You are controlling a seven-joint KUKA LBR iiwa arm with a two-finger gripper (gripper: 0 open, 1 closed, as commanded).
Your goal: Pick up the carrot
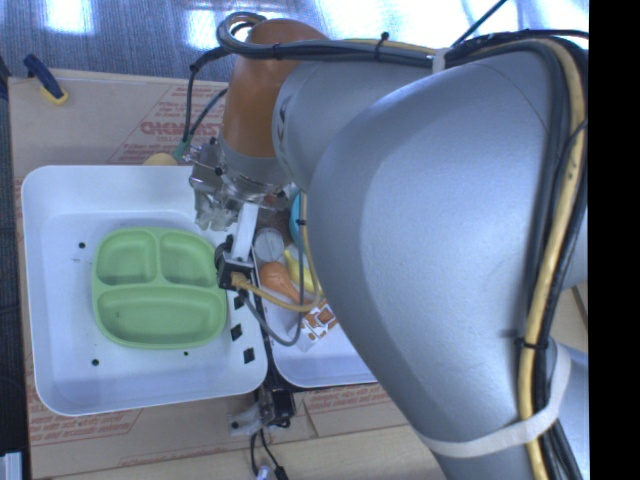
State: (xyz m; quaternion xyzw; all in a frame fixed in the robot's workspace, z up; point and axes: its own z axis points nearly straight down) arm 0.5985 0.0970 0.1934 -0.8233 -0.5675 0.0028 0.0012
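Fingers: spread or pressed together, cannot tell. Gripper [212, 206] hangs over far right corner of left bin [60, 368]. Carrot [277, 280] lies in right bin [320, 370], right and nearer of gripper, long axis slanting far-left to near-right.

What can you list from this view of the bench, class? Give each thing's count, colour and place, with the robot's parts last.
left bin: one, white, on the cardboard
right bin: one, white, beside the left bin, mostly hidden under the arm
plate: one, green, three compartments, lying flat in the left bin
carrot: one, orange, in the right bin near the left bin's side
yellow thing: one, next to the carrot, partly hidden, kind unclear
printed packet: one, orange and white, in the right bin
cardboard: one sheet, brown with red print, under both bins
clamp: one, blue and yellow, top left
arm: one, grey with orange band, over the right bin
gripper: one, metal, above the left bin's far right corner
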